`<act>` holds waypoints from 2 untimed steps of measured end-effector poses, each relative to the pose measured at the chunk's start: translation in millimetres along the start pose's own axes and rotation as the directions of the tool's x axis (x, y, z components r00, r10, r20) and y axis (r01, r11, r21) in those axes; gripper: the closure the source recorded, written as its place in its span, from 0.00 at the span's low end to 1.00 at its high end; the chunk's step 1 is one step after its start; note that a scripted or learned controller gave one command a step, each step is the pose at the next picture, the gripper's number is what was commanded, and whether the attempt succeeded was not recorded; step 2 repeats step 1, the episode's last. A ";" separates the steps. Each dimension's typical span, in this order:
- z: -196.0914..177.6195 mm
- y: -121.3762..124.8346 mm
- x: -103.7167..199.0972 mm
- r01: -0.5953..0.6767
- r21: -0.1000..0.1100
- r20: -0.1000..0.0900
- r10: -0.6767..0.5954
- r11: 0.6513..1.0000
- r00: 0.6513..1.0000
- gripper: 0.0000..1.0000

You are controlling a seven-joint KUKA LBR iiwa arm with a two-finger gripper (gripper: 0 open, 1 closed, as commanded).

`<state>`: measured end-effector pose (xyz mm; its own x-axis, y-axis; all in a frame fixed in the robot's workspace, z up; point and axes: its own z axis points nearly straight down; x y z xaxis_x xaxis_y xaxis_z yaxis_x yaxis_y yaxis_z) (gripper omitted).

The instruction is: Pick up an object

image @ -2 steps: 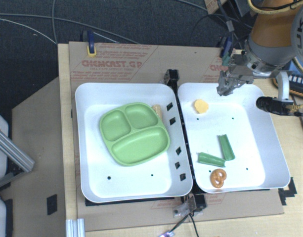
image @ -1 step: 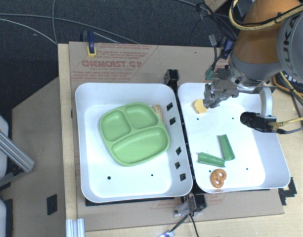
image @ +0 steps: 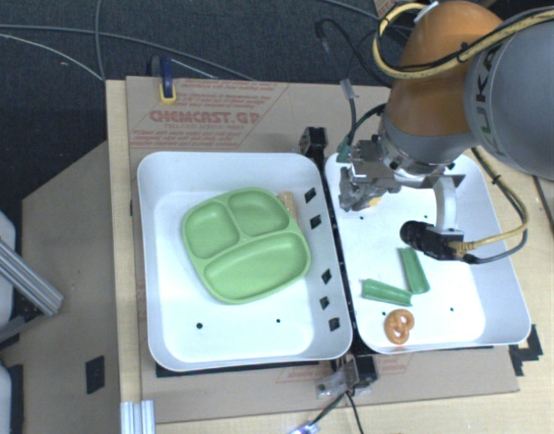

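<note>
A: Two bins sit side by side. The left bin (image: 159, 242) holds a green plate (image: 245, 242) with three compartments. The right bin (image: 493, 310) holds two green sticks, one (image: 414, 269) leaning over the other (image: 386, 290), and a pretzel (image: 399, 325) just below them.

B: And the arm?

A: The gripper (image: 358, 193) hangs over the right bin's upper left corner, close to the wall between the bins. I can't tell whether it's open or closed; the wrist hides the tips.

B: Anything in it?

A: Nothing I can see between the tips. Every object lies flat in its bin.

B: So how far along?

A: By my reading, barely begun. Nothing is lifted. The sticks and pretzel are well apart from the gripper, toward the bin's lower middle. Choosing one, descending, gripping and lifting all remain.
</note>
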<state>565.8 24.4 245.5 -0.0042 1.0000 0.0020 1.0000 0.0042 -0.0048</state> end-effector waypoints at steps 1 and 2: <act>16.7 -24.2 48.5 -0.001 0.000 0.000 0.001 1.000 1.000 1.00; 16.7 -24.2 48.5 -0.001 0.000 0.000 0.001 1.000 1.000 1.00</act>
